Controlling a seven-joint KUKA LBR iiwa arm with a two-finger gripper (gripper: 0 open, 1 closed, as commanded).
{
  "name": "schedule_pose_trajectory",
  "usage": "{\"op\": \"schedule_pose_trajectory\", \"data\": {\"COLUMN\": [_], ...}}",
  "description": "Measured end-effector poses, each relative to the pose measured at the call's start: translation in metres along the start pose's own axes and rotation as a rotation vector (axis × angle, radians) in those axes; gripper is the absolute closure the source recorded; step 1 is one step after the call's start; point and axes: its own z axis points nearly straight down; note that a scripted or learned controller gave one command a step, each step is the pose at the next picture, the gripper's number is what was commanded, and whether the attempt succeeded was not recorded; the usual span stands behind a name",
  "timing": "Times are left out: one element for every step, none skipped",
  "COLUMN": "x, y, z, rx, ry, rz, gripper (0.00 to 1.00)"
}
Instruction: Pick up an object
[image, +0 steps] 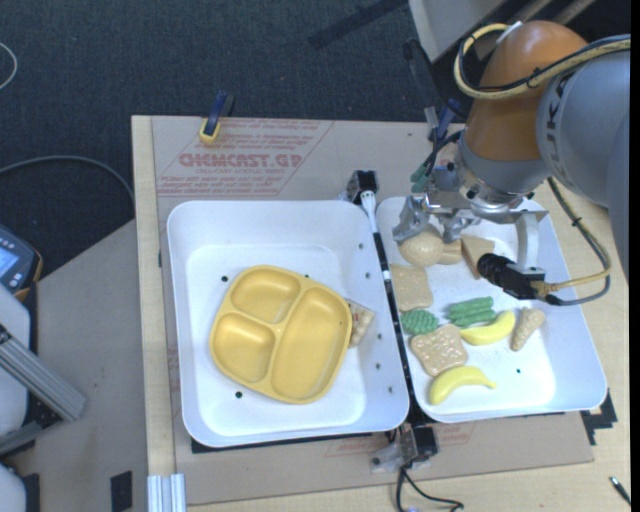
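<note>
Nearest the camera, right bin (575, 385): a yellow toy banana (458, 383) lies near the front edge, with a square cracker-like piece (439, 350) just behind it. Behind those, a second banana-shaped piece (489, 331), a green pod-like piece (469, 310), a small green leafy piece (420, 321) and a tan cone-like piece (526, 328) sit close together mid-bin. All lie flat and loose, as if scattered for random picking (no deliberate order evident).

Left bin (190, 260): a yellow three-compartment plate (280, 332) lies tilted, its right edge resting over a small tan item (359, 322) that is mostly hidden, so I cannot identify it.

Further back in the right bin: a pale flat slice (410, 286) by the dividing wall, then a cream rounded piece (421, 248) (bread roll or potato, hard to tell) and a tan block (478, 249) beside it.

The gripper (437, 222) is down at the far end of this bin, directly over the cream rounded piece and apparently touching it. The wrist hardware masks the fingertips; I cannot tell whether the fingers are spread or closed, or whether the piece sits between them. No grasp confirmed.

Judgement: the cream piece is the likely target, still resting on the bin floor, not lifted. A rounded shape may slip sideways toward the wall on closing.

Farthest: a cardboard sheet (240, 160) under the bins, with a yellow clamp (211, 126) at its back edge.
</note>
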Motion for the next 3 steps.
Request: {"op": "schedule_pose_trajectory", "data": {"x": [-0.011,0.001,-0.015], "y": [-0.009,-0.004,-0.005], "z": [-0.013,-0.019,-0.010], "rx": [-0.002,-0.006,-0.001], "ry": [0.000,-0.001,-0.001], "rz": [0.004,0.002,0.005], "gripper": [1.00,1.00,1.00]}}
